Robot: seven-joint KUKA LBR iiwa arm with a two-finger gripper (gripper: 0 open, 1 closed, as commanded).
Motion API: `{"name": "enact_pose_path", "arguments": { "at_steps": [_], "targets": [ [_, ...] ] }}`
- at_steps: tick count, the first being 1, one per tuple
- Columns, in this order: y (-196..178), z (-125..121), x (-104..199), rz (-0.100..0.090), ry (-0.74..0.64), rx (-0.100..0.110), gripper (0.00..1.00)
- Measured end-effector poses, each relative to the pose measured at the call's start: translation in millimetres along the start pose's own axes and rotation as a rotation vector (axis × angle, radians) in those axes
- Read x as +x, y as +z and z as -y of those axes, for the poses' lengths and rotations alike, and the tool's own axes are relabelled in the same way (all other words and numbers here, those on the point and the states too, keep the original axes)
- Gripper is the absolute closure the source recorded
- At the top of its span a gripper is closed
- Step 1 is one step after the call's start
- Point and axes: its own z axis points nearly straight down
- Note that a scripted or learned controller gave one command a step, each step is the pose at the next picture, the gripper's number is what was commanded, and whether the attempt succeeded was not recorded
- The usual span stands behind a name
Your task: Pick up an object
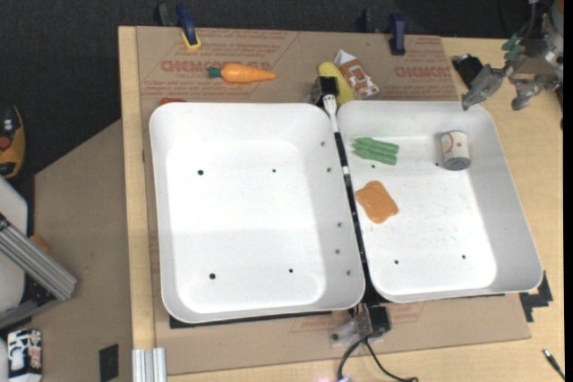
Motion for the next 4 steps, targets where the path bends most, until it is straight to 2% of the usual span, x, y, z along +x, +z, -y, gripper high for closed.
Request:
{"name": "enact_pose_path", "arguments": {
  "at_steps": [1,2,3,4],
  "targets": [
    [-11,-1,0,0.002,-0.001,-0.004,1.0],
    [-47,8,115,-0.005,-0.012,-0.004,1.0],
    [-84,19,202,-0.001,-0.009,-0.007,1.0],
    [-126,46,282,-0.005,-0.01,-0.007,1.0]
  ]
}}
